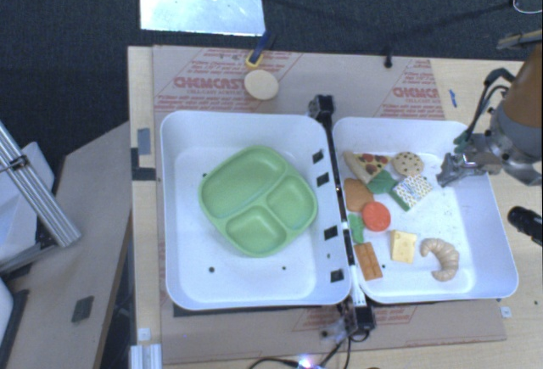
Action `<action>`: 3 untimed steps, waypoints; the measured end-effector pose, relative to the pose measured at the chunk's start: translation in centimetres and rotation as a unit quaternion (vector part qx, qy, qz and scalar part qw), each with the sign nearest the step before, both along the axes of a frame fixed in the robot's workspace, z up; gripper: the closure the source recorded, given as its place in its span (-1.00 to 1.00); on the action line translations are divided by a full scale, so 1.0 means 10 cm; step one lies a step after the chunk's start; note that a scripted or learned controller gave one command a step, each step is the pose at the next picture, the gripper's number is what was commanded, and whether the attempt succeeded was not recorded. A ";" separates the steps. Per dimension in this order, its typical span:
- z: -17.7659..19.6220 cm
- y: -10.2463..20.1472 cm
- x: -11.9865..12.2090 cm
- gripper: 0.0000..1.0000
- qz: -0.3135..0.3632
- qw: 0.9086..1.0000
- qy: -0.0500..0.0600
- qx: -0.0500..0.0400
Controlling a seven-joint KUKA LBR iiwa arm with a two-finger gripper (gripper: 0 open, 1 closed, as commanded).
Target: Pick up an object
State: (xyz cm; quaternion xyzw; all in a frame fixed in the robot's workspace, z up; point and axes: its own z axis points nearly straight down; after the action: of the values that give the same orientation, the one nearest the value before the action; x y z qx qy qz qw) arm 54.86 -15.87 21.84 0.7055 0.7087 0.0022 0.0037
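Observation:
The right bin holds several toy foods: a pizza slice, a cookie, a white-and-blue patterned block, a green piece, an orange disc, a red tomato slice, a yellow cheese block, a croissant and an orange cracker. My gripper hangs over the upper right part of this bin, just right of the patterned block, and I see nothing between its fingers.
The left bin bears a green divided plate. A black hinge strip runs between the bins. A tan disc lies on the cardboard behind the left bin. The arm's body reaches in from the right.

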 end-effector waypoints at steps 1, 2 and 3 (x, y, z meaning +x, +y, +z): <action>0.06 0.00 0.01 1.00 0.000 1.000 0.002 0.001; 0.00 0.48 0.27 1.00 0.003 1.000 0.002 0.002; 0.12 0.95 0.44 1.00 0.003 1.000 0.002 0.002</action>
State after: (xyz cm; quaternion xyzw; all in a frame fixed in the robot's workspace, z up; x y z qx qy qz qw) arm 59.28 -6.39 23.00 0.7035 0.7107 0.0019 0.0009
